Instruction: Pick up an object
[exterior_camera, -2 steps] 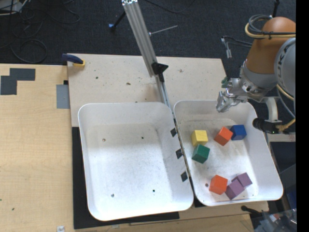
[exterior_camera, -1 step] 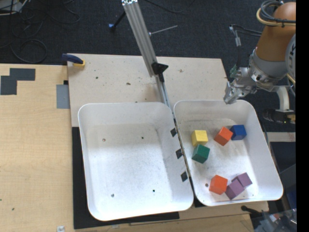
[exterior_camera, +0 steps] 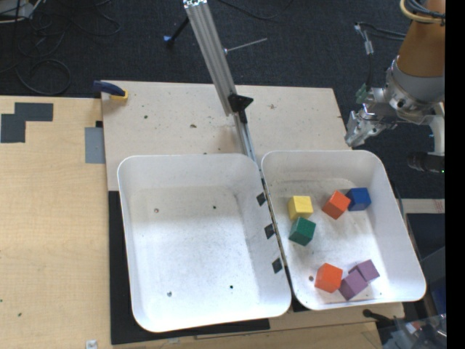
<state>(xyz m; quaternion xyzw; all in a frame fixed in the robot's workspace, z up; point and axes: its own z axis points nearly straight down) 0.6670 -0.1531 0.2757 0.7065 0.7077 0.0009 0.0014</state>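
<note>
The gripper (exterior_camera: 361, 128) hung at two o'clock beyond the right bin (exterior_camera: 403, 217), its state beyond telling; the yellow cube (exterior_camera: 300, 206), likely light and rigid, invited pinching across opposite flat faces.

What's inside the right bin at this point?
The right bin holds seven blocks: yellow, green, blue, two orange, two purple. Nothing looks covered.

Orange band, grey wrist, looped cables above, and a metallic end effector (exterior_camera: 361, 128).
</note>
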